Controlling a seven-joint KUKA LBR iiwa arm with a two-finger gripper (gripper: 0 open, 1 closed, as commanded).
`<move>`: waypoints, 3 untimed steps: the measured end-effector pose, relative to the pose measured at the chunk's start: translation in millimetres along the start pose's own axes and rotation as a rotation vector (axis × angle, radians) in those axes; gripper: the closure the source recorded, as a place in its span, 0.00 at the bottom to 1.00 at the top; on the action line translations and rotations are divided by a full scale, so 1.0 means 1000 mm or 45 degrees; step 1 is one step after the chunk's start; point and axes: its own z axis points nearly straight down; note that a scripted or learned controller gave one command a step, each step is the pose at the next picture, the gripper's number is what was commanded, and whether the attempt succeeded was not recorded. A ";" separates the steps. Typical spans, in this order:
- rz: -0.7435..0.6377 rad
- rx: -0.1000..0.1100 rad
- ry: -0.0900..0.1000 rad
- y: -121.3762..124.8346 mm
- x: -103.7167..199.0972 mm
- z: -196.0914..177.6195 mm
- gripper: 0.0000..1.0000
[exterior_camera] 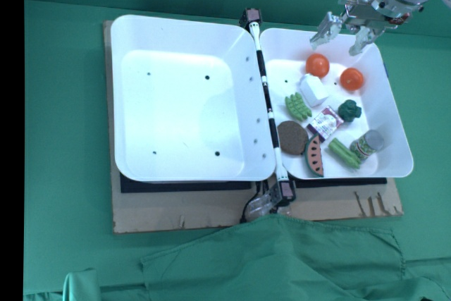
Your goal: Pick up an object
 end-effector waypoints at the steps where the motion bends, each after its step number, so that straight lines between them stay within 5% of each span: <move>1: 0.009 0.008 -0.002 -0.026 -0.054 0.065 0.00; 2: -0.003 0.011 0.001 0.006 -0.024 0.160 0.00; 3: 0.002 -0.025 -0.009 -0.035 -0.009 0.166 0.00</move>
